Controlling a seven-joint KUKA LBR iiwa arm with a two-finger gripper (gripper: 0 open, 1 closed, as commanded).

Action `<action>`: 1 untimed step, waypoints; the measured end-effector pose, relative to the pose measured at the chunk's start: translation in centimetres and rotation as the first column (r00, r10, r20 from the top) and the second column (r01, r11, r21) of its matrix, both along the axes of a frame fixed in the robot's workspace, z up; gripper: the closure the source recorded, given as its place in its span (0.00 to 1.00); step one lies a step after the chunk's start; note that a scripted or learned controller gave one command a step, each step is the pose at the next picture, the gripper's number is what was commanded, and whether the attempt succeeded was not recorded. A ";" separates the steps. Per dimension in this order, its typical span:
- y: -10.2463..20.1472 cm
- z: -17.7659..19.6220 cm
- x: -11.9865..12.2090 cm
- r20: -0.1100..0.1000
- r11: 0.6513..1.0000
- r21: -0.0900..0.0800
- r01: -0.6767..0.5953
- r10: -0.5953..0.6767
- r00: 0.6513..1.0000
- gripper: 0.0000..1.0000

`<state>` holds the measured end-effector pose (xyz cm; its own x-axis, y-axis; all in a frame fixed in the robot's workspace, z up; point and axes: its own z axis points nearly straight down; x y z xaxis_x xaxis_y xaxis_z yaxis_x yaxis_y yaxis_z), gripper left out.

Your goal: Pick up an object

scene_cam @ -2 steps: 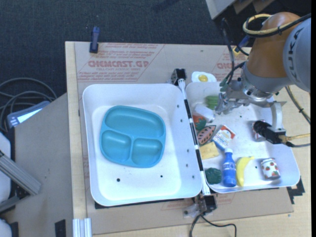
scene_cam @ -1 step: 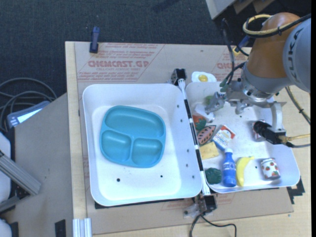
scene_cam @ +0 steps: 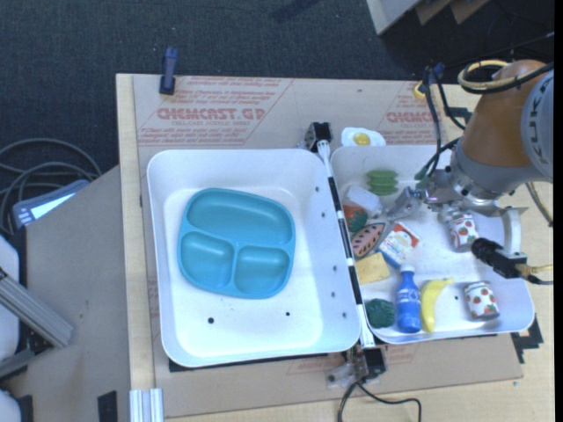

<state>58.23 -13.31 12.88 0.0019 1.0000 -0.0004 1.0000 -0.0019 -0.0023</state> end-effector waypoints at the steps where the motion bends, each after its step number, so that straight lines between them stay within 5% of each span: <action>1: -5.2 2.0 -0.3 0.004 1.000 -0.002 -0.001 0.001 1.000 0.00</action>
<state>57.89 -18.53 14.85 0.0011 1.0000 -0.0021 1.0000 -0.0011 0.0020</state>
